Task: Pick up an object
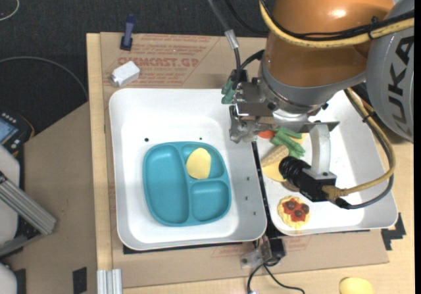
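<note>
Bench: your two white bins [125,154] sat on a cardboard sheet [164,56] over dark carpet.
Objects: a yellow lemon [198,163] lay in the teal tray [186,184]; toy pizza [294,211] right.
Gripper [284,133]: you couldn't tell its state.

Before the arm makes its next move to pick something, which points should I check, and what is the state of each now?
1. Tool over the right bin: ok, it sits at that bin's left edge.
2. Something held in the tool: cannot tell.
3. Targets within reach: ok, green piece and yellow wedge lie beside the tool.
4. Pizza toy free to grasp: ok, apart from the others.
5. Yellow piece in the blue tray: ok, resting in an upper compartment.
</note>
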### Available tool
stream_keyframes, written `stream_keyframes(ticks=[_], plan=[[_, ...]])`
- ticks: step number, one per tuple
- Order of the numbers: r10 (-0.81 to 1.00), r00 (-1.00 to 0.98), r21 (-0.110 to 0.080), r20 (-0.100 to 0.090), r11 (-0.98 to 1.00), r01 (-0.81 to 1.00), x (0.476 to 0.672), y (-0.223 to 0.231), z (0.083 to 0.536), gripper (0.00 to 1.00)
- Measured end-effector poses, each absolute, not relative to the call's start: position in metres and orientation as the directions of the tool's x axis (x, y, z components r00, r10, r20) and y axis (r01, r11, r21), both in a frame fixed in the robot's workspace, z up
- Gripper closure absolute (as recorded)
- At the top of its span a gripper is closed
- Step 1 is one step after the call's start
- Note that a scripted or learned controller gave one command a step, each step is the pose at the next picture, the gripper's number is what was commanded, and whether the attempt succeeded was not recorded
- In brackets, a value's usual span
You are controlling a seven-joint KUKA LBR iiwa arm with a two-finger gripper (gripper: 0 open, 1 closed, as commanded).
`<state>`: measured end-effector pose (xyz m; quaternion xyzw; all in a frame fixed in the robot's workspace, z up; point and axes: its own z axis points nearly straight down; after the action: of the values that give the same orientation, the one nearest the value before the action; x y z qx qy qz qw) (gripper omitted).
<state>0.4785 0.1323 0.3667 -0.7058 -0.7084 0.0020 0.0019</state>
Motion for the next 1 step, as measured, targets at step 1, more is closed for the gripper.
stream_keyframes(ticks=[1], plan=[[1.000, 0.000, 0.022, 0.005, 0.000, 1.000, 0.4967, 0.1108, 0.5260, 1.00]])
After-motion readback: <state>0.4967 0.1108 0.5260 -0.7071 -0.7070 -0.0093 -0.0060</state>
